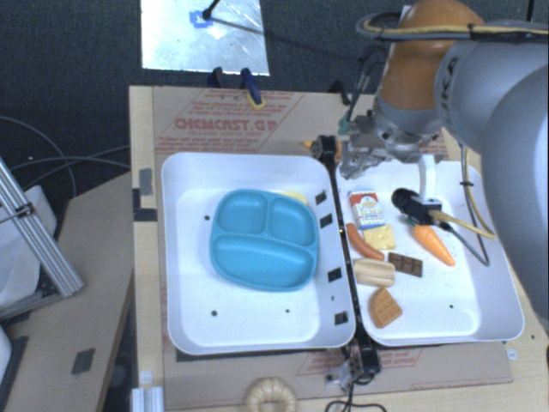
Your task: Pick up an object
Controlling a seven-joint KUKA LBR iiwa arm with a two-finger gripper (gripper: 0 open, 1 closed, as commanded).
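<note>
My gripper (pixel 356 163) hangs over the back left corner of the right bin (pixel 480 316), just above a small red and white carton (pixel 366 209). In front of the carton lie a yellow cheese slice (pixel 383 235), a sausage (pixel 364 242), a pale bun (pixel 375 272), a brown chocolate bar (pixel 405 264), an orange carrot (pixel 434 244) and a tan waffle piece (pixel 384 307). I see nothing held by the gripper.
The left bin (pixel 189 316) holds a blue divided plate (pixel 264 239) with a yellow scrap (pixel 294 197) behind it. The wall between the bins (pixel 341 256) carries black clips. The grey arm (pixel 489 84) covers the right bin's back right.
</note>
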